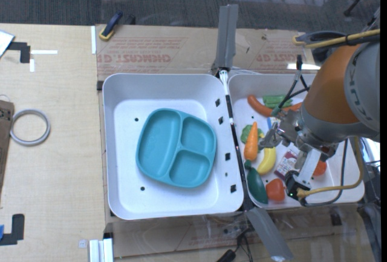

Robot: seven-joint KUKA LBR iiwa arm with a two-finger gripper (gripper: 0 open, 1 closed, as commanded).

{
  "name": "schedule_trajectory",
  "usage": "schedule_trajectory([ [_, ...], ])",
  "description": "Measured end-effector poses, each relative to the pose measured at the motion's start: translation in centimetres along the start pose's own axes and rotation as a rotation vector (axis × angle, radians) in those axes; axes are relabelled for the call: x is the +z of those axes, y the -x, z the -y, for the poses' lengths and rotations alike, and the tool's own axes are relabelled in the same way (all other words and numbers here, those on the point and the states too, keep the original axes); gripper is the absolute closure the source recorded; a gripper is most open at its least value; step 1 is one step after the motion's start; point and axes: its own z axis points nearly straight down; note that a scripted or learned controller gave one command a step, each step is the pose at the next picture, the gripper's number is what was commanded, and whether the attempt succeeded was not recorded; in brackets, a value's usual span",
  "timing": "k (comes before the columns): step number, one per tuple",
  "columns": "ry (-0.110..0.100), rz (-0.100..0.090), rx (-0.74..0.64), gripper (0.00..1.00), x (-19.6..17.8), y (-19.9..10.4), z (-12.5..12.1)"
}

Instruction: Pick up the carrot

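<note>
- In the right bin (354,197), the carrot (251,141) lies free among toy food, handy for grasping.
- The end effector (277,134) hovers beside it; I cannot tell its state.

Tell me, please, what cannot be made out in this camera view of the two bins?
- Tool: whether it is open or shut, blurred against the clutter below the grey arm's wrist.
- Right white bin: its far right part, covered by the arm.
- Green vegetable: its kind, partly hidden by the arm.
- Long orange carrot: clear, beside the yellow banana.
</note>
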Motion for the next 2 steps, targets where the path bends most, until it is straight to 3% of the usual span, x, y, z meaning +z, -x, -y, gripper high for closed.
schedule_trajectory([
  [1, -0.001, -0.001, -0.093, 0.00, 10.0, 4.6, -2.9],
  [2, 0.000, 0.000, 0.280, 0.00, 0.0, -0.2, 0.1],
])
